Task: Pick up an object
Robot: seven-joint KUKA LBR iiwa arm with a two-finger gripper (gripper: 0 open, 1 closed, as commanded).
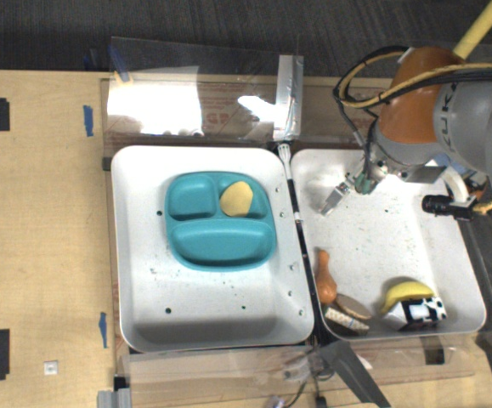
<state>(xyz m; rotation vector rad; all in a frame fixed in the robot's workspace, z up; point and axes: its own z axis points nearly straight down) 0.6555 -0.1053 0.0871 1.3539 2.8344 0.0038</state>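
I see a teal tray (220, 243) with a yellow lump (236, 199) in the white left bin (135, 253), plus a yellow banana (405, 293) and a black-and-white toy (422, 310).

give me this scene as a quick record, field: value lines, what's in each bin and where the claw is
left bin: teal divided tray with a yellow lump in its upper right compartment
right bin: banana, black and white toy, orange-brown piece and a brown striped thing, all along the near edge
claw: over the right bin's far left corner, nothing seen between its fingers
arm: reaches in from the right
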